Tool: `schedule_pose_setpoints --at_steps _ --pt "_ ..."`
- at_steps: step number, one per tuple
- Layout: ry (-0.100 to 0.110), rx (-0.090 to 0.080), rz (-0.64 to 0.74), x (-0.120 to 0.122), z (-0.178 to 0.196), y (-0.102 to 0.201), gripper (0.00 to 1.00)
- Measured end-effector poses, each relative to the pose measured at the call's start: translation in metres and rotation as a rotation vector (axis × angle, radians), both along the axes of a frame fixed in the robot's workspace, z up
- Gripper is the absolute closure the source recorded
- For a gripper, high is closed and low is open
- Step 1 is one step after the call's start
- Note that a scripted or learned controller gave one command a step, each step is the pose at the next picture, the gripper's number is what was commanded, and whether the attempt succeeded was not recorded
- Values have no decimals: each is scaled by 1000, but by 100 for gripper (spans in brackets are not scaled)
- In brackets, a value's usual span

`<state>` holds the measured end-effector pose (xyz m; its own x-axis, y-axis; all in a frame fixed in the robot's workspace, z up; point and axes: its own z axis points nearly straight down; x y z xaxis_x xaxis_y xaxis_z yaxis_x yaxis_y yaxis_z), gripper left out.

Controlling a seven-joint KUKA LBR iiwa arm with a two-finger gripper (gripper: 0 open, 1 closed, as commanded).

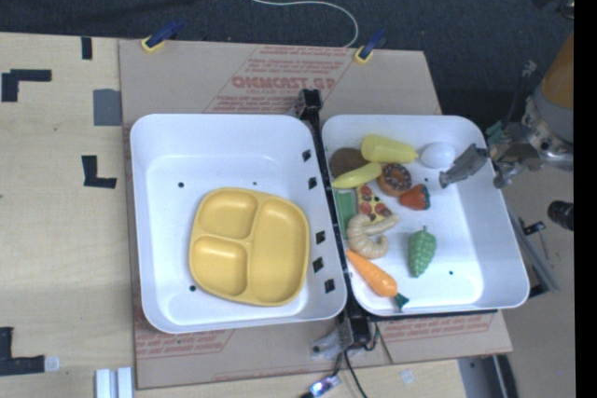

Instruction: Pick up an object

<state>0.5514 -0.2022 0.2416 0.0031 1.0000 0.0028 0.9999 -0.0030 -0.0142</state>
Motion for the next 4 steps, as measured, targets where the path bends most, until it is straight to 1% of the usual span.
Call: schedule_pose_setpoints --at_steps 1,2,3,4 --pt "-12 -3 4 3 7 1 0" --pt "-8 -2 4 2 -36 1 0" --pt "-7 -1 5 -5 -86 10 0" --pt "-9 -1 4 -4 -147 19 0"
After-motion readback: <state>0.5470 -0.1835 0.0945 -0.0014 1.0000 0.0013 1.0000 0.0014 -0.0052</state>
